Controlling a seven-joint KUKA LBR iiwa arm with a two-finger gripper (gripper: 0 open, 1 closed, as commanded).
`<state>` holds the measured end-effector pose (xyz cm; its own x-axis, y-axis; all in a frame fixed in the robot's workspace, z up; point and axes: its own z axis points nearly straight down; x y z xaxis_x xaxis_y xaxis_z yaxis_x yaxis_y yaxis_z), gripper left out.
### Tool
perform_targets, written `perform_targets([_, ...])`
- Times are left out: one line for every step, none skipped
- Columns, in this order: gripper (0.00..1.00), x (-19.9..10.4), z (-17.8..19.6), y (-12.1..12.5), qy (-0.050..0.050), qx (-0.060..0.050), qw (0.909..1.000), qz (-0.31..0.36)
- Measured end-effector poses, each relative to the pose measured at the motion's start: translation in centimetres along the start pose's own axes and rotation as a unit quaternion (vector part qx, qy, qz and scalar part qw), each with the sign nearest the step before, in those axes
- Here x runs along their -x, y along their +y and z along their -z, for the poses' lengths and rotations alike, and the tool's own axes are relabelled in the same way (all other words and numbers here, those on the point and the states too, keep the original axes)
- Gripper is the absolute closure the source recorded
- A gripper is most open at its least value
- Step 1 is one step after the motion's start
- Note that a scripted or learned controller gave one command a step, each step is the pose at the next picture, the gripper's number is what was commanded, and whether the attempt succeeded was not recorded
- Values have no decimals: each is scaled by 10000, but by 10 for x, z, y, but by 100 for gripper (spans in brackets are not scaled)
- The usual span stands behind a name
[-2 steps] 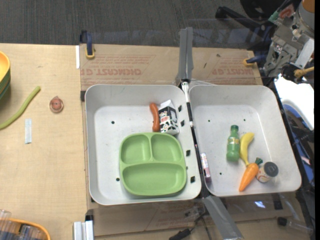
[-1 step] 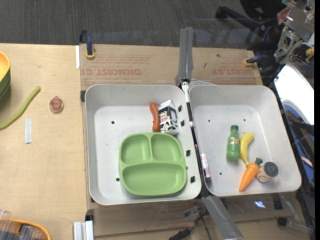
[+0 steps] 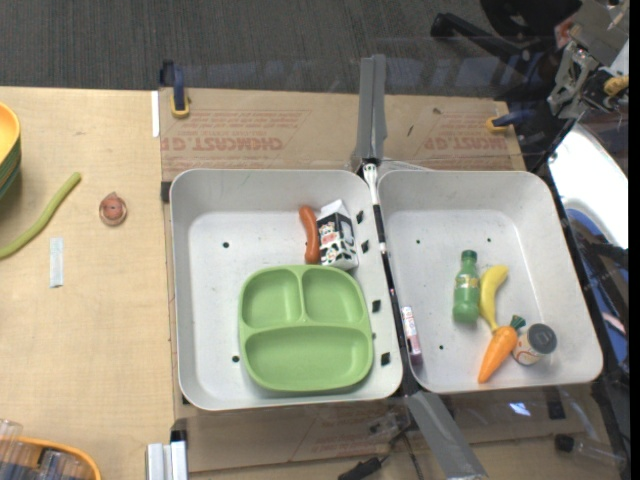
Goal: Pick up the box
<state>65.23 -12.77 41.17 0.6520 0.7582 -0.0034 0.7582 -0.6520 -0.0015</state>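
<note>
The box (image 3: 338, 236) is a small black-and-white carton with a red patch. It lies in the left bin (image 3: 200, 268) near the back right, close to the wall between the bins. An orange-red sausage (image 3: 310, 234) lies right against its left side. The green divided plate (image 3: 305, 328) sits just in front of it. My gripper (image 3: 572, 76) hangs at the upper right, beyond the far corner of the right bin (image 3: 560, 258), well away from the box.
The right bin holds a green bottle (image 3: 466, 286), a banana (image 3: 491, 293), a toy carrot (image 3: 499, 351) and a small round can (image 3: 538, 341). A pink-capped tube (image 3: 410, 330) lies by the divider. Clamps and chair legs stand behind the bench.
</note>
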Motion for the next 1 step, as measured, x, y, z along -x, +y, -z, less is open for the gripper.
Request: perform_targets([0,3,29,7,2,-2,9996,-275])
